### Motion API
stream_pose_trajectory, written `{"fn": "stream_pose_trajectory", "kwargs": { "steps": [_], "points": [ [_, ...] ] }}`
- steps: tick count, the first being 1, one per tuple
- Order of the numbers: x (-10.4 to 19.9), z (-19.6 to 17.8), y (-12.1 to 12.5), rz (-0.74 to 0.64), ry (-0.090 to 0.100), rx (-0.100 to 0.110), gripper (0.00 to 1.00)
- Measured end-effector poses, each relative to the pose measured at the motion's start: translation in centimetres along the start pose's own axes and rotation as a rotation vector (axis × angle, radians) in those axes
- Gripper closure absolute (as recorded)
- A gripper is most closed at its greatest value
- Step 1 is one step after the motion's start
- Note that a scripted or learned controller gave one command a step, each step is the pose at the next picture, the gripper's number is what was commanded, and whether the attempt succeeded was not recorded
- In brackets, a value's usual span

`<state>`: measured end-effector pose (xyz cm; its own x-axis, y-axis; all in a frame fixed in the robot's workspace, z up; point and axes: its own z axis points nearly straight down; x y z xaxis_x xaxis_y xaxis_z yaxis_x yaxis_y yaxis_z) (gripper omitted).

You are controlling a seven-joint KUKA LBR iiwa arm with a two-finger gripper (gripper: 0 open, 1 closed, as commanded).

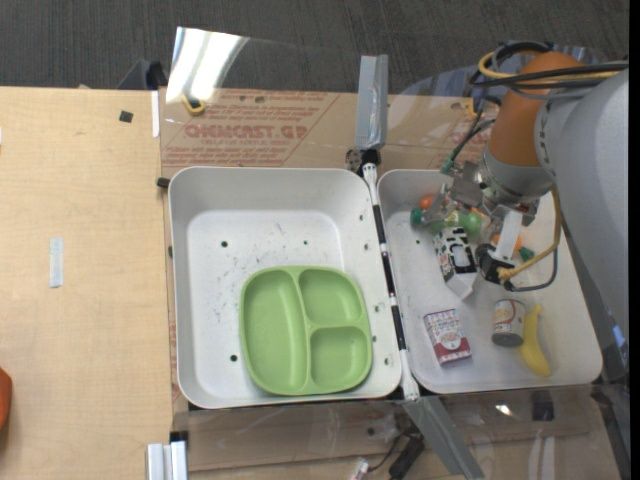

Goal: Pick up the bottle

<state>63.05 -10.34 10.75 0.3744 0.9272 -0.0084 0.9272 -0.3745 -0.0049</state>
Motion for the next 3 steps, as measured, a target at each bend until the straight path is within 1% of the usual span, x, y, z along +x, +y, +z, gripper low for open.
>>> {"fn": "stream_pose_trajectory", "kwargs": {
  "steps": [1,2,3],
  "points": [
    [0.0,-0.9,0.0,-0.002,-0.002,0.0,1.0],
    [0.0,-0.9,0.0,-0.002,-0.002,0.001,0.0],
    [0.1,1.7,-0.7,-0.039,0.007,-0.002,0.0]
  ]
}}
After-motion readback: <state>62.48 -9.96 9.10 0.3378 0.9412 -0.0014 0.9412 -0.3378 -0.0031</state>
